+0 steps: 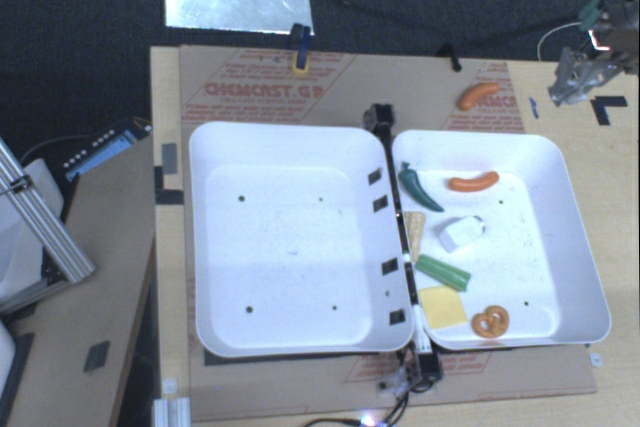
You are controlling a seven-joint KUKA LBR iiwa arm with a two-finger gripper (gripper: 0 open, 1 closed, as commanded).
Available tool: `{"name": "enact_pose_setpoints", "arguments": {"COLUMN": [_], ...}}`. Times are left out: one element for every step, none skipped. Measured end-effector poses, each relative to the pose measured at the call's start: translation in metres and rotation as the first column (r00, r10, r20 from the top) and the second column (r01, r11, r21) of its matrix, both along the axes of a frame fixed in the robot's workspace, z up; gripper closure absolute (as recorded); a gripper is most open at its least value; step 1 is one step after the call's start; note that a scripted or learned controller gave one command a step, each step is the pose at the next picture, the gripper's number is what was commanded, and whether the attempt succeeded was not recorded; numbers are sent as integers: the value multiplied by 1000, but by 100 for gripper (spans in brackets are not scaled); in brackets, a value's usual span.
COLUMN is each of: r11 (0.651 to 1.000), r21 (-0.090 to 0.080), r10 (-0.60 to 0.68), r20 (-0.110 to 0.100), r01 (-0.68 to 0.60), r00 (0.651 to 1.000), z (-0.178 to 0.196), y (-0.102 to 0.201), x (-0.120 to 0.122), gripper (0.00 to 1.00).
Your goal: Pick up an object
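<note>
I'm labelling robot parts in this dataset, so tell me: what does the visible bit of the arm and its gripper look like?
At the view's top right, the gripper appears as a small, pale grey metallic block with angular edges and a bright highlight. A teal-green fitting sits just above it on the arm's end, which looks darker grey. A thin pale cable loops out to its left. Finer markings are too blurred to read.

- Gripper [578, 87]: you get a blurred grey lump, arm cut off by the right edge.
- Finger state: can't tell.
- White block [461, 233]: too small to identify.
</note>
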State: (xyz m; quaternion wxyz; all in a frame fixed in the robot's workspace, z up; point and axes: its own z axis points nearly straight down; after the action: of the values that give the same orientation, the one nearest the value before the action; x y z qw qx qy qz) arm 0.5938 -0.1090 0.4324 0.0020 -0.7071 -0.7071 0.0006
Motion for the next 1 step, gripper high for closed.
{"name": "enact_pose_setpoints", "arguments": {"r11": [1000], "r21": [1], "r10": [-1], "r20": [-1], "r01": [1], "r00": [1000], "z": [-36], "y": [5], "x": [-112], "gripper": [100]}}
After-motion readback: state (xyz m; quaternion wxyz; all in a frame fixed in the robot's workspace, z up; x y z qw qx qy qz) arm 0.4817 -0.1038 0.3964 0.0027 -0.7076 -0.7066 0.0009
